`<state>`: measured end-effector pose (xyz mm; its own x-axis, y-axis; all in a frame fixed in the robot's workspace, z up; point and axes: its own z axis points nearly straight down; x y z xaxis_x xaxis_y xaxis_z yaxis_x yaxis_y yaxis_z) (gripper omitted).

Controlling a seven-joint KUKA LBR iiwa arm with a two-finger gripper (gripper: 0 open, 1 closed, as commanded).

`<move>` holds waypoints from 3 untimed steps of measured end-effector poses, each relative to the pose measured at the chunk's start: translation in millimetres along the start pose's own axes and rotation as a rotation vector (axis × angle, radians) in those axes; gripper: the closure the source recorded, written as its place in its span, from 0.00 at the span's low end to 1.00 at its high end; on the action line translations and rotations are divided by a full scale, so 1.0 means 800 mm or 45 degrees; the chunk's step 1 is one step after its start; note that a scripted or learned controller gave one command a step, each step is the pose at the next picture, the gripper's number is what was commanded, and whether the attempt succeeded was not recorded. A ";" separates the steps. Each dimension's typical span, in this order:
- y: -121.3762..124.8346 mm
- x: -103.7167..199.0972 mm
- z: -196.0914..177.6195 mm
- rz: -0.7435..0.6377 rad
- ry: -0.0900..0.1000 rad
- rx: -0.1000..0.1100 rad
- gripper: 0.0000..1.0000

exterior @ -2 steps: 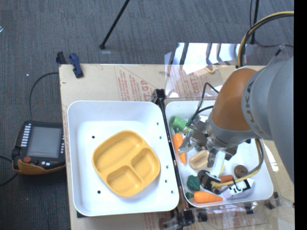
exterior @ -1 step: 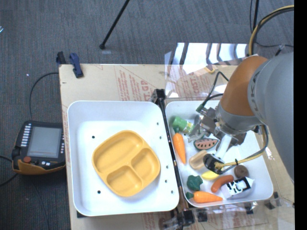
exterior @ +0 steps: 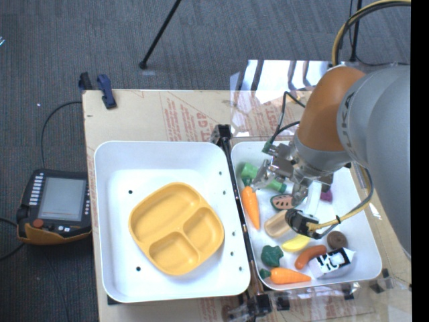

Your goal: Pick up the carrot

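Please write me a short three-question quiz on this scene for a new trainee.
1. True or false: the yellow tray lies in the left bin.
2. How many carrots lie in the right bin?
3. Which lies nearest the claw? A) upper carrot B) lower carrot C) broccoli

Key: 1 true; 2 two; 3 A
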<state>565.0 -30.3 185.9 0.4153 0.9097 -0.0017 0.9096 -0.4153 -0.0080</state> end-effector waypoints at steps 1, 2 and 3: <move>-0.010 -0.094 0.126 0.164 0.002 0.006 0.00; 0.069 -0.044 0.123 0.134 0.003 0.000 0.00; -0.002 -0.077 0.126 0.592 0.002 0.011 0.00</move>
<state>536.8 -85.8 85.4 0.7793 0.6266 -0.0057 0.6265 -0.7793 -0.0148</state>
